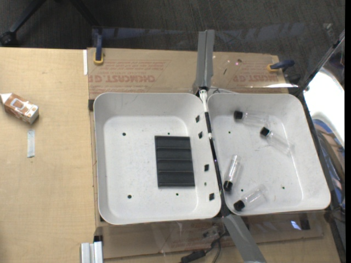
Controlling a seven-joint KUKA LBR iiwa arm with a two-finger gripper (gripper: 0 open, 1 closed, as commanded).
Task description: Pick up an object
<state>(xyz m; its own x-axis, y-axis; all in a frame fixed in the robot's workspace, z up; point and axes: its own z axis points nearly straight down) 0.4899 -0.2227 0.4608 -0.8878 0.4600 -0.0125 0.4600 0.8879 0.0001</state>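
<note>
Camera view: black ribbed block [175,161] flat in left bin [126,163], farther from arm's entry side than clear vials [231,171] in right bin [263,169]; gripper state can't be told; straddle block's short width, vials likely roll

pale blur at the right edge, likely the arm [335,95], pose unclear

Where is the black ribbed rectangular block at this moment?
The black ribbed rectangular block lies flat in the middle of the left white bin, apart from its walls.
</note>
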